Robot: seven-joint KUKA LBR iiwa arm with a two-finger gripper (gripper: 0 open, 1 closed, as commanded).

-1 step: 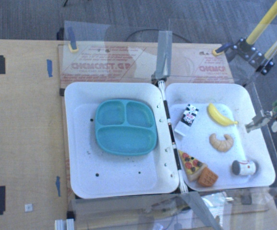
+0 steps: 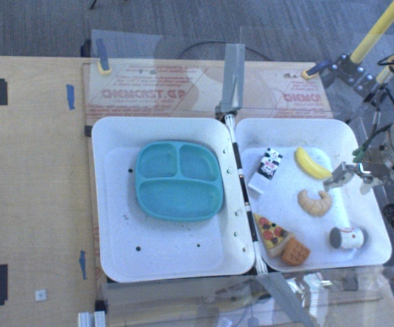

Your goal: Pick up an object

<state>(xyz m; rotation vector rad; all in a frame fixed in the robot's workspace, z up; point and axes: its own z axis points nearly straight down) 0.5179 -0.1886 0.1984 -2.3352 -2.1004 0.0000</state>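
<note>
On the wooden table (image 2: 33,203) two shallow white plastic bins sit side by side, touching along their inner edges. The left bin (image 2: 115,251) holds a teal plastic divided plate (image 2: 179,181) with three compartments, lying flat near the bin's middle.

The right bin (image 2: 288,138) carries the loose toys. A small black-and-white cow-patterned carton (image 2: 268,166) lies tilted near the bin's left wall. To its right, a yellow toy banana (image 2: 312,163) rests toward the far side. Just below the banana lies a tan toy croissant (image 2: 315,201). Along the near edge, a toy pizza slice with red toppings (image 2: 273,232) touches a brown toy waffle (image 2: 295,252). At the near right corner a white cylindrical can with a red band (image 2: 347,237) lies on its side.

The grey metal hand (image 2: 338,177) reaches in from the right, over the right bin's right side, just beside the banana's right end and just above the croissant. Nothing shows between its fingers; how far apart they stand I cannot tell, as they are small and blurred against the white bin.
</note>
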